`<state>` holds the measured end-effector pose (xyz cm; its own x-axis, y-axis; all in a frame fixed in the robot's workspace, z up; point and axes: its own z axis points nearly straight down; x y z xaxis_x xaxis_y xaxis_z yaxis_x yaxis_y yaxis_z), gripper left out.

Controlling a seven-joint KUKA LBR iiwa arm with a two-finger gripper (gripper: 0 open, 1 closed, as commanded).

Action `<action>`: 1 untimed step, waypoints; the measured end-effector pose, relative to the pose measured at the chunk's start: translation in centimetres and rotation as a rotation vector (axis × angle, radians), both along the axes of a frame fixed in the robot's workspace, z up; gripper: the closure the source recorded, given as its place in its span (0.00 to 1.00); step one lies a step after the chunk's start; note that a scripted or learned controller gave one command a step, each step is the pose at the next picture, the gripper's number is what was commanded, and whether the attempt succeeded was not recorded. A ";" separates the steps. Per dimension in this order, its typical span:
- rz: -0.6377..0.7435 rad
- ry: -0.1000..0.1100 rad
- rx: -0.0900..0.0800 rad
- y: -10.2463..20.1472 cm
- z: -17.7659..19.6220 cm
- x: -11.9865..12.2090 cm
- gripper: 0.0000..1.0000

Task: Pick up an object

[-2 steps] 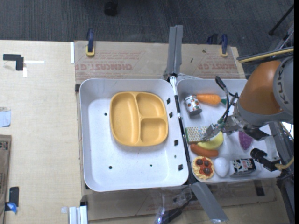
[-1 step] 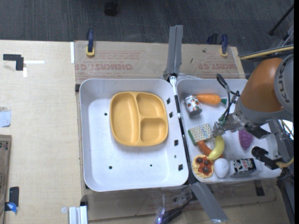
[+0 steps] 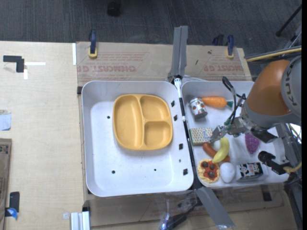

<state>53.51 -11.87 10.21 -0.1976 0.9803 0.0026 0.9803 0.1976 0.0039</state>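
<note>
While the grey arm's jaws [image 3: 221, 132] hang low in the right white bin [image 3: 211, 87], just above the yellow banana [image 3: 222, 149] and beside the green patterned box [image 3: 200, 135], I cannot tell whether they are open or closed. A yellow three-compartment plastic plate [image 3: 142, 121] lies in the left white bin [image 3: 96, 143].

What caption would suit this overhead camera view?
Robot arm's tool hovers above a banana in the crowded right bin; yellow divided plate sits left.
</note>
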 end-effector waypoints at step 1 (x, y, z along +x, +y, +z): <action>0.107 0.007 -0.003 1.8 -1.2 -4.0 0.00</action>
